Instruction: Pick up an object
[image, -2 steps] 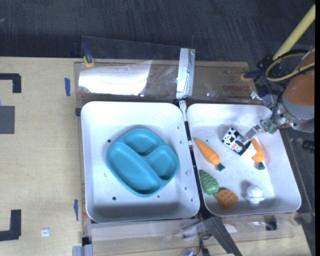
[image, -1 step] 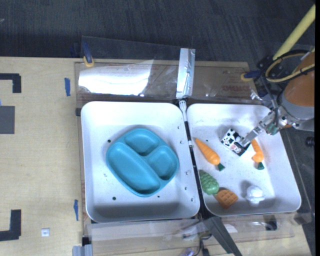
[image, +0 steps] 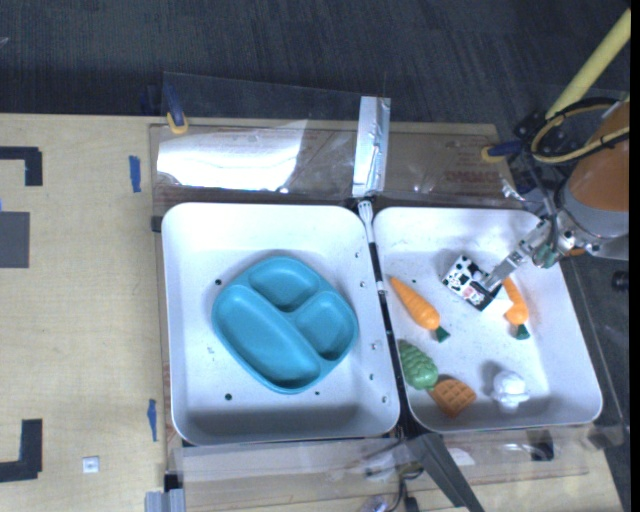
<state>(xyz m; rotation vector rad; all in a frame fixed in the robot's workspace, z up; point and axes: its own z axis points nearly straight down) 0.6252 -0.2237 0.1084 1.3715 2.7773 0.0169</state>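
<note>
- The worktop (image: 80, 300), of light wood, is seen across the left and middle of the frame, with dark flooring along the top.
- Two white bins are set side by side on it: the left bin (image: 190, 250) at centre and the right bin (image: 570, 330) at right, their inner walls touching.
- A blue divided plate (image: 285, 322) with three compartments is laid in the middle of the left bin.
- The grey arm (image: 600, 195) with its orange band is seen at the upper right edge, above the right bin's far corner.
- The tool (image: 500, 270) is stretched down and to the left from the arm into the upper part of the right bin; its tip is just at a black-and-white patterned block (image: 463, 277). Whether the tool is open, closed or gripping cannot be told.
- An orange carrot (image: 416, 304) is laid aslant at the left of the right bin, and a smaller carrot (image: 516, 306) just right of the block.
- A green vegetable (image: 417, 365) and an orange-brown item (image: 452, 395) are touching near the bin's lower left.
- A small white object (image: 510, 388) is placed at the lower right.
</note>
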